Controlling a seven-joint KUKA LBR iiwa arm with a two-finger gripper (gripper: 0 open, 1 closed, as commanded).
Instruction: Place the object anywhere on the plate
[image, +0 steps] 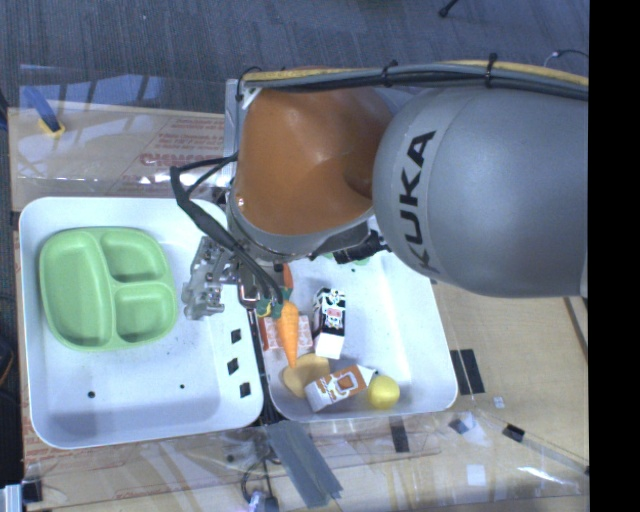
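Grey KUKA arm with orange band (400, 170) fills the upper frame, hiding the back of the right white bin (425, 350). Left white bin (120, 400) holds a green three-compartment plate (105, 285). Metal gripper (205, 285) hangs over the left bin's right side; finger state cannot be told. Orange toy carrot (289, 330) lies in the right bin among a cow-print carton (329, 312), brown box (336, 388) and yellow lemon (384, 391).
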